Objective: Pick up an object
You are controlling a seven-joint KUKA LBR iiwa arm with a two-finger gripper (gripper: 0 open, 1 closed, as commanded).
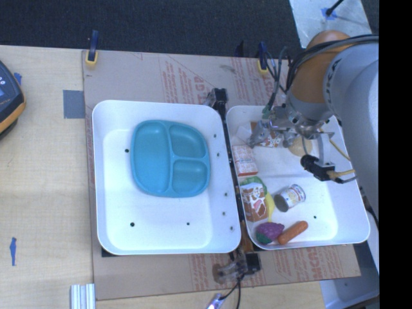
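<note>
The right bin (341, 230) holds several small items. A small red and white carton (244, 161) lies by its left wall, with a green and red pouch (253, 198) below it. A small can (291, 196) lies on its side in the middle. Purple grapes (270, 232) and an orange carrot (293, 232) sit at the near edge. My gripper (267, 134) reaches down into the far left part of this bin, just beyond the carton. A colourful item (278, 140) lies partly hidden under it, and I cannot see whether the gripper touches it.
The left bin (109, 224) holds a blue divided plate (171, 158). The grey arm with its orange band (322, 69) covers the right bin's far right corner, and a black cable part (317, 167) hangs over the bin. A black and yellow device (8, 98) sits at the bench's left edge.
</note>
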